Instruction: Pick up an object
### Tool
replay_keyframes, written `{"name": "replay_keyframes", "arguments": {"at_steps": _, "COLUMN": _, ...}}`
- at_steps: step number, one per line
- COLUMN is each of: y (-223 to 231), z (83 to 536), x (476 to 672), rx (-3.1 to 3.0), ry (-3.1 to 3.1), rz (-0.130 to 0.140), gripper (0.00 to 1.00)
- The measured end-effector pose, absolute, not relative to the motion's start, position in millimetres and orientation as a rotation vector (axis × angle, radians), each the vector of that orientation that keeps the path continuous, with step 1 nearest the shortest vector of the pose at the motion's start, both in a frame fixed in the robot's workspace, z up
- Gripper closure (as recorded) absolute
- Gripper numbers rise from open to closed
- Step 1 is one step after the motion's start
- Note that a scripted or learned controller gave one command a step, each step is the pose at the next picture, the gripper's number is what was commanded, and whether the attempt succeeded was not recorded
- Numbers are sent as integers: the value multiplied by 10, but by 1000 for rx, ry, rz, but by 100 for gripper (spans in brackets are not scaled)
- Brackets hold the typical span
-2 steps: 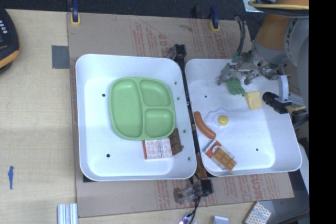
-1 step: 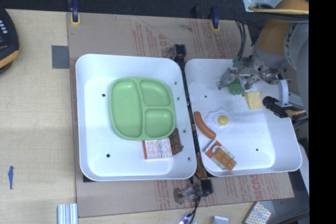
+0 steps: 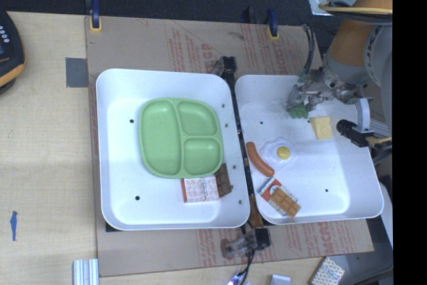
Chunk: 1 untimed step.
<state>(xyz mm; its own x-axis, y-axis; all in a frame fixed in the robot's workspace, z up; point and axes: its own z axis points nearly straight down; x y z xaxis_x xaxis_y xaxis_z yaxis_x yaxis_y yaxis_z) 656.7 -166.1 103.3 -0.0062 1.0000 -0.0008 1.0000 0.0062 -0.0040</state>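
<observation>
Take the right-hand bin (image 3: 347,200) as your landmark. Your gripper (image 3: 301,102) is down at that bin's far edge, reaching in from the right, and its tip sits over a small green object (image 3: 298,111) on the bin floor — you cannot tell from this angle whether anything is actually caught there.

Just to the right of the green object lies a pale yellow block (image 3: 321,127), like a cheese slice, near it but apart. Toward the middle of the bin you have a toy fried egg (image 3: 280,152), white with a yellow yolk. Just left of the egg, close to the bin's left wall, lies a reddish sausage (image 3: 259,159), set at a slant. Nearer you, at the bin's front left, is an orange waffle-patterned piece (image 3: 280,199).

Left of this bin — in the neighbouring bin (image 3: 113,143) — a green divided plate (image 3: 180,137) lies flat, with a small printed packet (image 3: 200,189) and a dark brown piece (image 3: 223,179) just beside its near edge.
</observation>
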Motion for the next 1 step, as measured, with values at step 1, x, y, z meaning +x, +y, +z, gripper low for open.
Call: {"name": "replay_keyframes", "arguments": {"at_steps": 1, "y": -969, "z": 1493, "x": 6581, "rx": -2211, "ry": -2235, "rz": -5, "gripper": 100}}
